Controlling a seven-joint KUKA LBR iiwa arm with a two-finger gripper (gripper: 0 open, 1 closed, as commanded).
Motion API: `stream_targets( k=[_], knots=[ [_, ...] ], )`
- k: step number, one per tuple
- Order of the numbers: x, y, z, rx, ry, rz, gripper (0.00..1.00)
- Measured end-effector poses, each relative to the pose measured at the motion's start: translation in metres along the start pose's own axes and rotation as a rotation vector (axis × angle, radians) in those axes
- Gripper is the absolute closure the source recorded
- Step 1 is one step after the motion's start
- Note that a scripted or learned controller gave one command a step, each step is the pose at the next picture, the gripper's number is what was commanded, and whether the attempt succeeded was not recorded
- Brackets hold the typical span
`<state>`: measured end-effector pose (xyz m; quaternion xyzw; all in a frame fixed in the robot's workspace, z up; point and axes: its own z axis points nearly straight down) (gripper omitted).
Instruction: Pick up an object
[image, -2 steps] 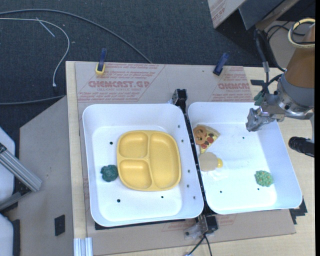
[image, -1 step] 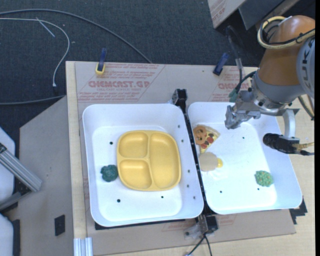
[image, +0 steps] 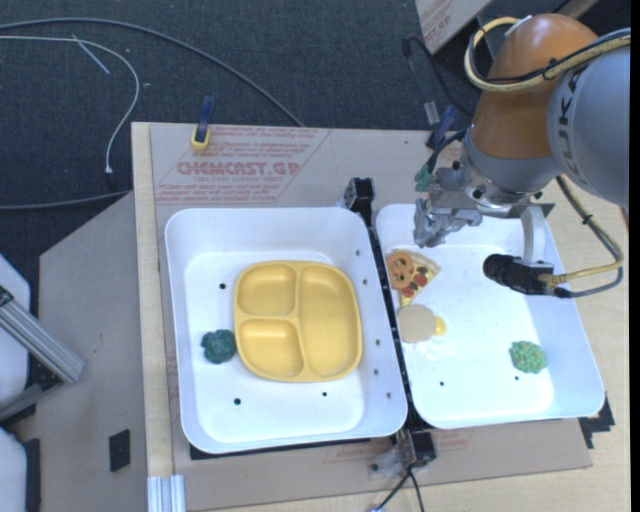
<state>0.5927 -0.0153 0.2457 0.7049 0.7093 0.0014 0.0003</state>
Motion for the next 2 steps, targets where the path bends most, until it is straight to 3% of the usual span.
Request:
stream_targets(
  k=[2],
  knots=[
    [0.102,0.005,0.006,0.005,0.0,0.001,1.0]
  ],
)
